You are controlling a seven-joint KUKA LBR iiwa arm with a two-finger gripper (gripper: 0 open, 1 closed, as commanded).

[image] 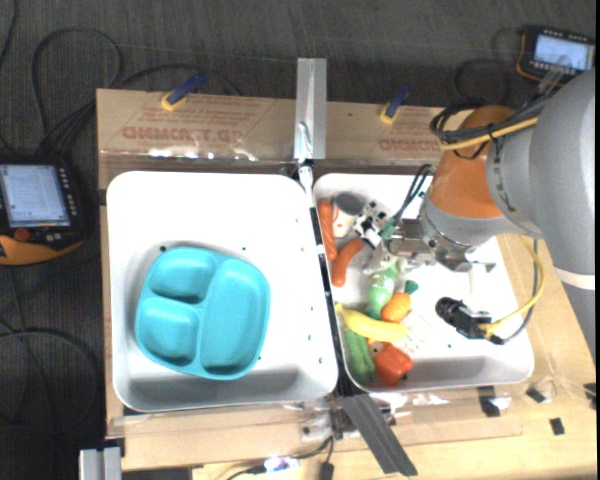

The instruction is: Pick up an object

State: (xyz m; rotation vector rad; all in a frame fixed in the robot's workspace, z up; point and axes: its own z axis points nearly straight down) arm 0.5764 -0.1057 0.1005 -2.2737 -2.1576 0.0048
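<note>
Toy foods (372, 313) were found heaped along the right bin's (500, 363) left wall. The gripper (385, 253) was positioned above them; its opening could not be determined, and nothing was seen held.

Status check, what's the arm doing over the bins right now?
Gripper low over right bin, fingers unreadable. Toy food pile under it, nothing seen held. Blue tray sits in left bin.
</note>
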